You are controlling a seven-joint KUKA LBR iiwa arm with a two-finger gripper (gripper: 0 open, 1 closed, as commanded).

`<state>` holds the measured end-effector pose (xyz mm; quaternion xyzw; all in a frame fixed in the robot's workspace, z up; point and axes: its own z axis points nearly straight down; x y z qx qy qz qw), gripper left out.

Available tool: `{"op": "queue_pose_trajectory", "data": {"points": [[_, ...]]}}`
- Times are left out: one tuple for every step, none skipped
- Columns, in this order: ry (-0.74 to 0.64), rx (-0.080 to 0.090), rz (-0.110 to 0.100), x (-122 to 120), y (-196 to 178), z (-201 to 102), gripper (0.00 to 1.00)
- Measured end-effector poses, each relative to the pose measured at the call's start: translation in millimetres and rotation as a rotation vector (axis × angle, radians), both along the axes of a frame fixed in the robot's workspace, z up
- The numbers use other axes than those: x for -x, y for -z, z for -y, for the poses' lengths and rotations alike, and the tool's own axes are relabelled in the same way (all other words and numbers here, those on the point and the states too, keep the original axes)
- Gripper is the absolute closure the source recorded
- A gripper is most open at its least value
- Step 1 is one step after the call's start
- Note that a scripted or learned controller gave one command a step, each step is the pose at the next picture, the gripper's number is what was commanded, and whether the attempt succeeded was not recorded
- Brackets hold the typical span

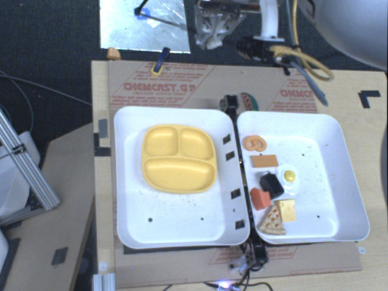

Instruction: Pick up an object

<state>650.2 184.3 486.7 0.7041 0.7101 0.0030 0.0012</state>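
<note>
**Inspector:** Position of the claw?

**Assistant:** At the top of the view, above the far edge of the tabletop, beyond both bins. It hangs over dark floor beside a shiny sheet. Whether it is released or clenched I cannot tell; the metal parts blur together. Nothing is seen in its grasp.

**Inspector:** And the things to pick?

**Assistant:** All loose items lie in the right bin, along its left side, next to the divide. From far to near: a pretzel, an orange slab, a black block touching a fried egg, a red block, a cheese square and a pizza slice. The left bin holds a yellow tray with three compartments.

**Inspector:** The governing relation?

**Assistant:** The cluster lies toward the camera from the claw and slightly to the view's right, well apart from it. The pretzel is nearest. In my judgement the claw must travel toward the camera over the bin's far rim, then descend. The items form a line running far to near, several touching, so a clean grasp of one looks difficult.

**Inspector:** Markings?

**Assistant:** Red print on the cardboard under the bins reads "CHEMCAST", followed by characters I read as "GP". Matching print on the right is too slanted to read. Large letters on the arm are cut off by the frame.
</note>
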Motion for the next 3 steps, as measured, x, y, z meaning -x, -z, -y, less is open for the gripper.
{"op": "queue_pose_trajectory", "data": {"points": [[0.001,-0.001,-0.001,2,-24,-52,1.0],[0.001,0.0,0.0,2,-35,-49,1.0],[-0.003,-0.001,0.002,2,-46,-50,1.0]]}}
